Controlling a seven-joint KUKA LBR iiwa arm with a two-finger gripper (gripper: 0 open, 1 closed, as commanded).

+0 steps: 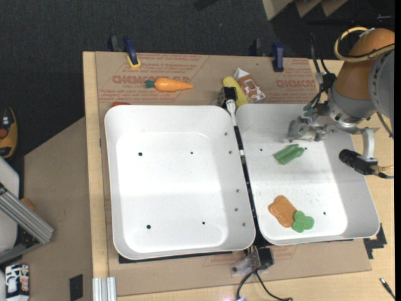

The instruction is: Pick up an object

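A dark carpeted floor surrounds a brown cardboard-topped bench (188,74) that fills most of the frame, with two shallow white bins side by side on it. The left bin (125,130) takes up the centre-left. The right bin (351,224) sits at centre-right and holds a green oblong object (289,154) in its upper middle, and, toward its lower edge, an orange piece (281,210) touching a green leafy piece (302,222). Outside the bins, on the cardboard near the top, lie a toy carrot (170,85) and, at the bins' shared upper corner, a yellow object (235,86) beside a small brown-and-white packet (250,88). The arm enters at upper right; its gripper (305,130) hangs over the right bin's upper part, just above the green oblong object. Whether its fingers are spread or pressed together cannot be told.
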